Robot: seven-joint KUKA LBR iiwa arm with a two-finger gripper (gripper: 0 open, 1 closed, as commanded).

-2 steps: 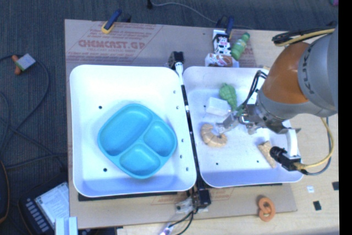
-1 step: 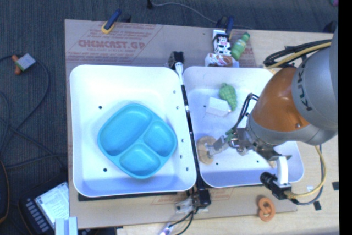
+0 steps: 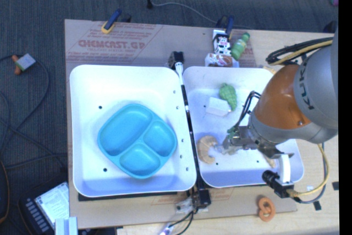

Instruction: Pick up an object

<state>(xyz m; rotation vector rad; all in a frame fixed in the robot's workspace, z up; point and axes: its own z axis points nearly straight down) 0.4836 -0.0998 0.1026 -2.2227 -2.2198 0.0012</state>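
In the right bin [image 3: 242, 173] lie a tan, curved pastry-like object [image 3: 207, 149] at the lower left, a white block [image 3: 218, 107] near the middle, and a green leafy object [image 3: 229, 95] above it. My gripper [image 3: 230, 144] hangs low over the bin floor, just right of the tan object and close to touching it. The grey arm with its orange band [image 3: 280, 104] covers the right half of this bin. Nothing shows between the fingers.
The left bin [image 3: 88, 91] holds a blue divided plate [image 3: 137, 140]. A black divider bar [image 3: 184, 102] runs between the bins. Beyond the bins on the bench stand a small bottle and carton [image 3: 226, 49], a blue-yellow clamp [image 3: 111, 20] and an orange ring [image 3: 265, 207].
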